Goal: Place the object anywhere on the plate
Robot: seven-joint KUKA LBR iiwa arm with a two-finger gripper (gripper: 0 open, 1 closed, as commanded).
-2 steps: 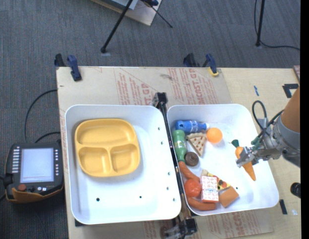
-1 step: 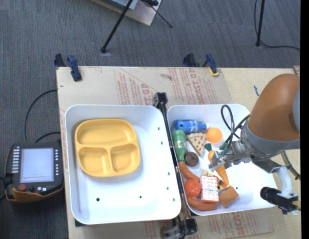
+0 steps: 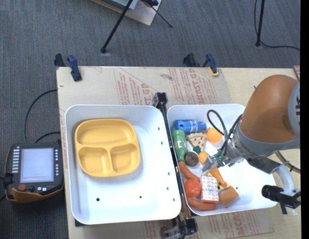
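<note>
Yellow plate (image 3: 107, 147) lies apart from the left bin (image 3: 79, 203) walls.

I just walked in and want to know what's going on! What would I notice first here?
The big yellow plate with three compartments stands out, sitting in the left white bin. Next comes the jumble of colourful toy food heaped in the right bin, with a blue bottle at the far end of the pile. The arm, with its large orange band, leans over that pile from the right.
</note>
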